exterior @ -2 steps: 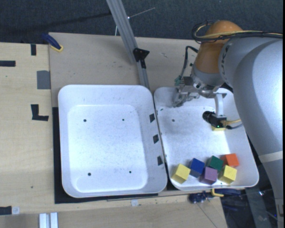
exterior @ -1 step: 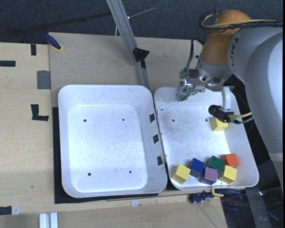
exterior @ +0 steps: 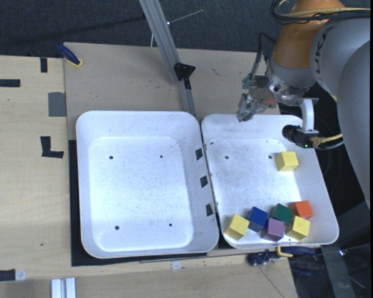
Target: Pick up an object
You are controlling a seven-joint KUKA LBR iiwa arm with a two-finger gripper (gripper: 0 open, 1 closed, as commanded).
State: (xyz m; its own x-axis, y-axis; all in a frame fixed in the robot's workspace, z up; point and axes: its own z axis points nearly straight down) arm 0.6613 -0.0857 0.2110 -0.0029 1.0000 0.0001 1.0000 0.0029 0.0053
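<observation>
Cubes cluster at five o'clock in the right bin [exterior: 311, 188]; the lone yellow cube [exterior: 286, 161] sits apart (easiest target). At one o'clock, the gripper [exterior: 246, 113] hovers above the rim, carrying nothing; its opening I cannot tell. Descend squarely over it.

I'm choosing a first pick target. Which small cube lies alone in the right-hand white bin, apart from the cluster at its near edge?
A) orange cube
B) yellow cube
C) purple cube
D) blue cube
B: a yellow cube lies alone mid-bin in the right-hand white bin, while the blue cube, purple cube and orange cube crowd together at the near edge.
</observation>
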